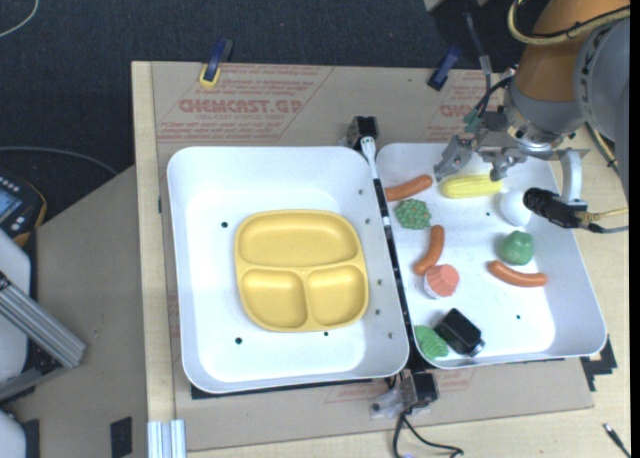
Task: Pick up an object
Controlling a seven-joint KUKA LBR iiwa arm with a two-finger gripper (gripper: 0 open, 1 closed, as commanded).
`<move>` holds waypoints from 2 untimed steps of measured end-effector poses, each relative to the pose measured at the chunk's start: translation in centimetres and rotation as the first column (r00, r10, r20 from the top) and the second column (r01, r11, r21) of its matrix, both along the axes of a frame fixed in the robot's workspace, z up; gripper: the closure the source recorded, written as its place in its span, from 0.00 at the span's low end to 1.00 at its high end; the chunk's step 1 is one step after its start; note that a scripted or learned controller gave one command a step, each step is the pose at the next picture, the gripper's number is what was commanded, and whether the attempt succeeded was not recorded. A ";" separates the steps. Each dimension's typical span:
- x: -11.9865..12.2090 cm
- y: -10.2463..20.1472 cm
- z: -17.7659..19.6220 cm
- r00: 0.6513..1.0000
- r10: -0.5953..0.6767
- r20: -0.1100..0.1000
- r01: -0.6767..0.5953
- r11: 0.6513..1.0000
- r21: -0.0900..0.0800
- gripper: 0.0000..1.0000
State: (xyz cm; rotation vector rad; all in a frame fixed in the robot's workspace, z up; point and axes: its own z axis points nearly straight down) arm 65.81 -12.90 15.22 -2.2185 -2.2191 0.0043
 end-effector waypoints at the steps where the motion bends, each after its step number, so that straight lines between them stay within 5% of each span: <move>1: 0.7 0.0 -5.7 1.000 0.002 0.005 -0.001 1.000 -0.005 0.00; 2: 1.0 -0.2 -5.8 1.000 0.002 0.007 -0.002 1.000 -0.004 0.00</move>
